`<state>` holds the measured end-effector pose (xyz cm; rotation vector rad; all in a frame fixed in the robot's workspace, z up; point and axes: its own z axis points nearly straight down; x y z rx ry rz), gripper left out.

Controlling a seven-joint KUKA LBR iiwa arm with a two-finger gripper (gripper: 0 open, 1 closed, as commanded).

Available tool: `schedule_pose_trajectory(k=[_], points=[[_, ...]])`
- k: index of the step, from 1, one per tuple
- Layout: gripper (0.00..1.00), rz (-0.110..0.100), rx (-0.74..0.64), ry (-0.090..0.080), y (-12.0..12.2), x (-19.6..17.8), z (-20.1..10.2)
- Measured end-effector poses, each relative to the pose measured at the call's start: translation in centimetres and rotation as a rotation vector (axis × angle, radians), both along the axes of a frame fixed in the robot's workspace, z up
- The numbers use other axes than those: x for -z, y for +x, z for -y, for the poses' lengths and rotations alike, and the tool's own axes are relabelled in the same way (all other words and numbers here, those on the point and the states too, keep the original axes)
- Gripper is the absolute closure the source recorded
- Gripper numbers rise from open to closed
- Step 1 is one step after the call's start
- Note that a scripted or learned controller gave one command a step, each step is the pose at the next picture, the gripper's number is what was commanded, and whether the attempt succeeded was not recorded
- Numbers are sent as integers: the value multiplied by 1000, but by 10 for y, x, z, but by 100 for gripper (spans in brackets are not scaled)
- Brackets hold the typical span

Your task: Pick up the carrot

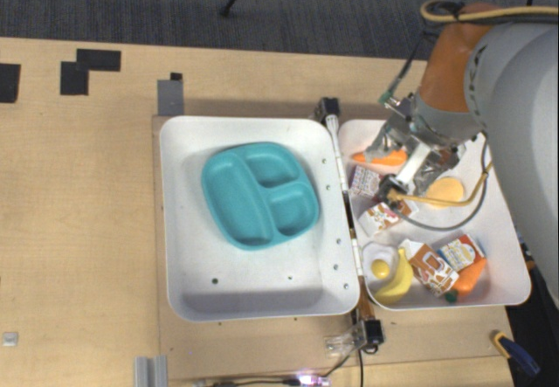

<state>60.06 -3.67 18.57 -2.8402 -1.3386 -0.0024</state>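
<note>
The claw (390, 148) hangs low over the right bin's (509, 241) far end; open or closed, I cannot tell. The carrot (472, 275) lies well apart in the near corner, against a snack packet (434, 265). Likely light, stiff, smooth: grip it mid-body, crosswise.

The banana (397, 279) lies in the right bin (500, 232), at its near left corner. A carton (434, 265) lies just right of the banana, with the carrot (472, 277) further right. A packet (382, 216) lies behind the banana. The plate (259, 193) lies left of the banana, in the left bin (253, 285). Both bins rest on the surface (79, 228).
</note>
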Motion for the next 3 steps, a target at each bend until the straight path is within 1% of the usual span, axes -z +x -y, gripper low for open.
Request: schedule_pose_trajectory(k=[1,2,3], points=[[0,8,-17,-2,19,88,43],[0,-62,-65,15,56,103,67],[100,-29,-73,4,62,89,65]])
